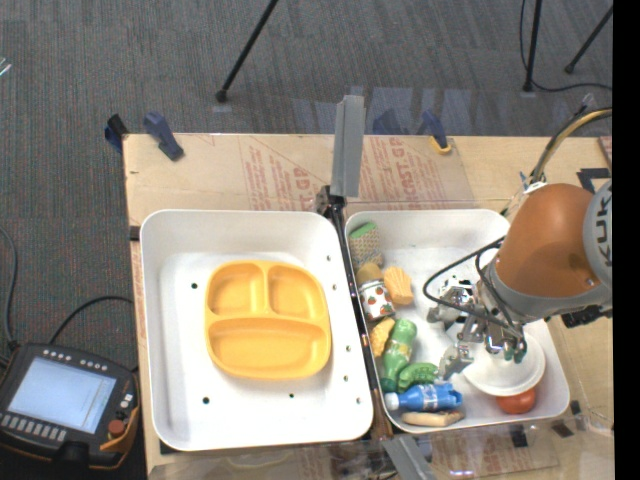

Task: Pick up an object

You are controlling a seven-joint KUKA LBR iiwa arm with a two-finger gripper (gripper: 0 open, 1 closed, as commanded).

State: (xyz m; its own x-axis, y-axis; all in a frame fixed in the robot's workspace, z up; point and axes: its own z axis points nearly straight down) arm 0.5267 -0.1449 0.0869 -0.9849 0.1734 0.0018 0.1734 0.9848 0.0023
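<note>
**A:** What lies closest to your gripper (468, 356)?

**B:** The white bowl (505, 370), touching it on its right, with a red ball (517, 402) beyond. I can't tell how wide the tool stands.

**A:** And farther left?

**B:** The blue bottle (428, 399) lying crosswise, the green bottle (399, 342), then the yellow tray (268, 320) in the other bin (160, 268).
</note>
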